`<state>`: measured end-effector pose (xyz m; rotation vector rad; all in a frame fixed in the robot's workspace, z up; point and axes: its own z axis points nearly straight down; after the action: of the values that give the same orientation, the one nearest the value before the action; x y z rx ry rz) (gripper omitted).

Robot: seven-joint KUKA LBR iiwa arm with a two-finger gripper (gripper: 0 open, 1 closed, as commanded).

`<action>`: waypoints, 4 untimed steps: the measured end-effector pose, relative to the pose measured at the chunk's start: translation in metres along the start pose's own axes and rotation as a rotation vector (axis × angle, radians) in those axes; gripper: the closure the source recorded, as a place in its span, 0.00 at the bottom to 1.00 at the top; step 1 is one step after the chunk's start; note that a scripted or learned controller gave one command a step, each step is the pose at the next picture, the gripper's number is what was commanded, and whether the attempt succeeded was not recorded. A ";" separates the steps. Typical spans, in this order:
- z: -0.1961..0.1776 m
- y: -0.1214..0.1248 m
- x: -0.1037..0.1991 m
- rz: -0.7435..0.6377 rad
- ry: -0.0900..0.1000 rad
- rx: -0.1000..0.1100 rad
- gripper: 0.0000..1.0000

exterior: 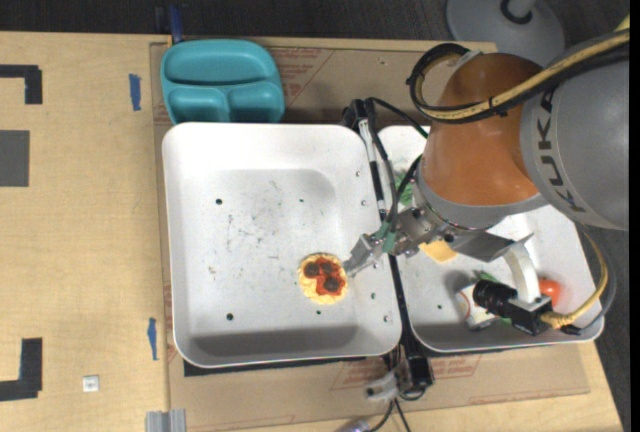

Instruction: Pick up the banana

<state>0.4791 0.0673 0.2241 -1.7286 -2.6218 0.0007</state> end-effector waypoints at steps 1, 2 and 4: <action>0.058 0.033 0.078 -0.007 0.001 0.001 0.00; 0.138 0.048 0.110 -0.188 -0.001 -0.003 0.00; 0.116 0.051 0.111 -0.186 -0.001 -0.013 1.00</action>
<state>0.4824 0.1892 0.1081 -1.4807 -2.7781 -0.0164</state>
